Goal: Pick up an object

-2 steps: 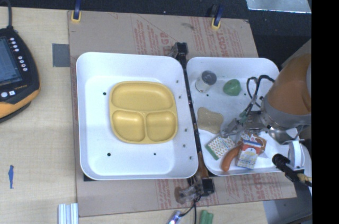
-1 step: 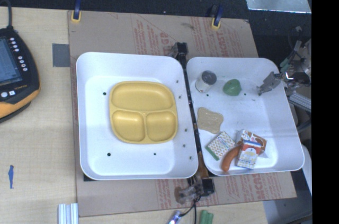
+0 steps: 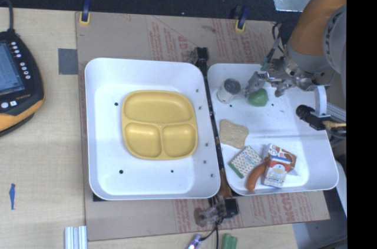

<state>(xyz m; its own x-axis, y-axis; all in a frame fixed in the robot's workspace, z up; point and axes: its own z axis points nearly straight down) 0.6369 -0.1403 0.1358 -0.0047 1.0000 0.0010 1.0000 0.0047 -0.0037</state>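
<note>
While arm hangs over right bin (image 3: pixel 306 183) | L bin (image 3: pixel 100 124): yellow 3-section plate (image 3: pixel 159 124) | R bin: green lump (image 3: pixel 257 98) at gripper (image 3: pixel 259 84), cracker (image 3: pixel 233 134), carton (image 3: pixel 278 166) | jaws: can't tell

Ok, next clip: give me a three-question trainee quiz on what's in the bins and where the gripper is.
1. True or false: the yellow divided tray lies in the right bin.
2. Which item is nearest the gripper? A) green object B) cracker C) orange sausage
3. Fill in: the arm enters the view from the ____.

Key: 1 false, it lies in the left bin; 2 A; 3 right.
</note>
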